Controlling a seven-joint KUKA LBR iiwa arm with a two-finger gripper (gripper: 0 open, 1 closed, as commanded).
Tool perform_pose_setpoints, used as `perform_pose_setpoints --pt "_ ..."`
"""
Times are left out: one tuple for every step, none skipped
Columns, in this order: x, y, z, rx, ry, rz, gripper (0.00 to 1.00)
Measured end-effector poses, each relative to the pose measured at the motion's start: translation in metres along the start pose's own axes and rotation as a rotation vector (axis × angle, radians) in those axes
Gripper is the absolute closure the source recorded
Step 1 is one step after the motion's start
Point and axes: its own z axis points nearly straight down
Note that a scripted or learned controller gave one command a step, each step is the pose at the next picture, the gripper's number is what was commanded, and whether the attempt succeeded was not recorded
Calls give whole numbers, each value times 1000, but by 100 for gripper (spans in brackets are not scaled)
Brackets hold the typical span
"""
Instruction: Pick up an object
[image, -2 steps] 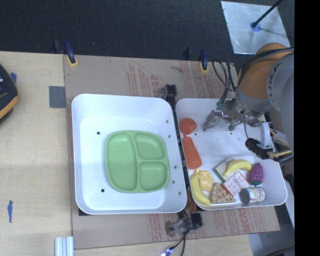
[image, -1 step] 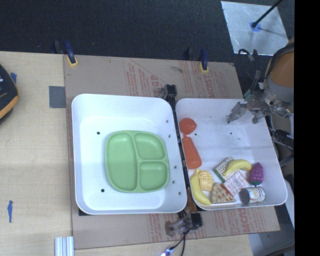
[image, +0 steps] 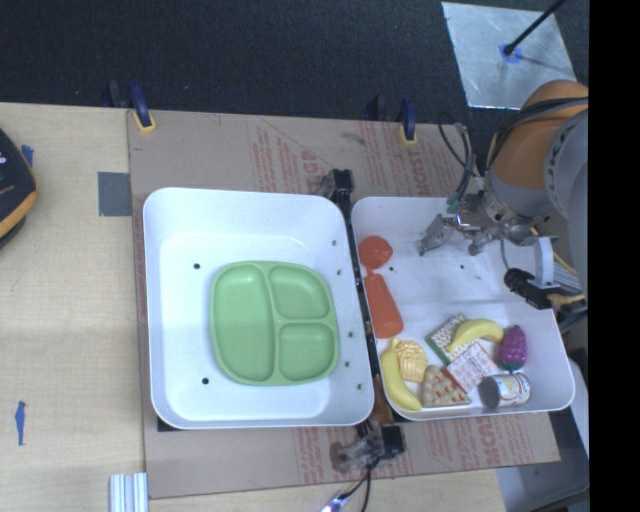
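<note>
A green divided plate (image: 272, 322) is seen lying in the middle of the left bin (image: 170, 215). In the right bin (image: 400, 212), an orange carrot-like piece (image: 381, 305) is laid along the left wall, with a round red piece (image: 376, 251) just above it. Toward the near right corner a cluster is gathered: a banana (image: 397, 385), a corn cob (image: 411, 357), a second banana (image: 474, 332), a purple grape bunch (image: 512, 346) and a small can (image: 503, 390). The gripper (image: 448, 234) is held over the far part of the right bin; its fingers are spread apart and nothing is seen between them.
</note>
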Motion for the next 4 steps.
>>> perform_pose_setpoints --pt "-40 0 -135 -5 -2 1 0" --pt "4 0 -77 0 0 0 0" --pt "22 -68 -41 1 -1 2 0" --pt "-19 -180 -18 0 6 -2 0"
